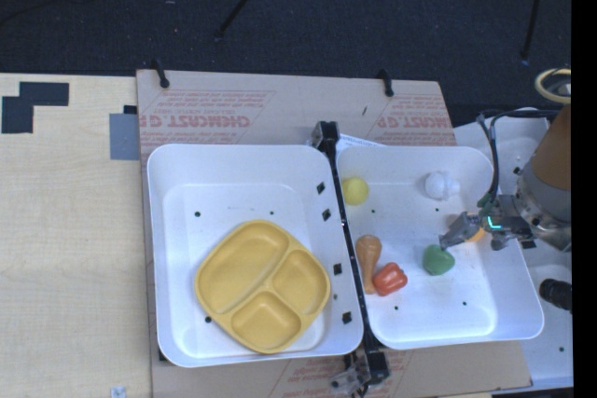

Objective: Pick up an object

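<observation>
1. Leftmost, the wooden bench top (pixel 65 238) carries dark square markers near its upper left; a brown cardboard sheet (pixel 280 112) with red printing lies under both bins.
2. Left bin (pixel 173 200): holds a yellow divided tray (pixel 263 285) with three compartments, lying flat and turned at an angle, filling the lower middle of the bin floor.
3. A black divider (pixel 340 228) runs between the two bins, from top centre down to the bottom edge.
4. Right bin (pixel 466 317), items from left to right:
 - small yellow ball (pixel 354 191), upper left corner, just beside the divider;
 - orange carrot-shaped object (pixel 368 258), close to the divider, lying lengthwise;
 - red pepper-shaped object (pixel 389 279), touching the carrot-shaped object's right side;
 - green rounded object (pixel 437 259), right of centre on the bin floor;
 - white ball (pixel 437 185), near the upper right corner.
5. Gripper (pixel 464 233): reaches in over the bin's right rim, a teal light glowing on its body. Its tip sits just above and to the right of the green rounded object, very near it. Contact is not resolvable, and whether the fingers are spread or closed cannot be told; nothing is visibly clamped between them.
6. Arm (pixel 550 168): its orange band is at the far right.
</observation>
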